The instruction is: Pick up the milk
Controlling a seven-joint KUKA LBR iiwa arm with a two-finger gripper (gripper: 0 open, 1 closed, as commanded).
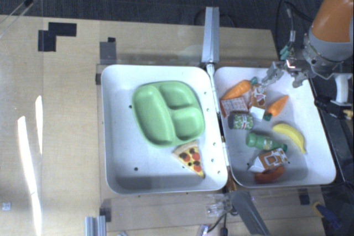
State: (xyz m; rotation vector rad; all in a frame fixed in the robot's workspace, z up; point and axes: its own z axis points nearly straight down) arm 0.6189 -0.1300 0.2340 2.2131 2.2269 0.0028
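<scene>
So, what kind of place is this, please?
Probably a robotics lab bench set up for grasping tests: two white bins clamped side by side, toy food such as a banana and pizza slice, and a robot arm reaching in above carpeted floor.

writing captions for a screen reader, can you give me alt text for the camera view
A grey and orange robot arm holds its claw over the far edge of the right bin, which holds toy carrots, a banana, a green bottle and small cartons. The left bin holds a green divided plate and a pizza slice.
</scene>
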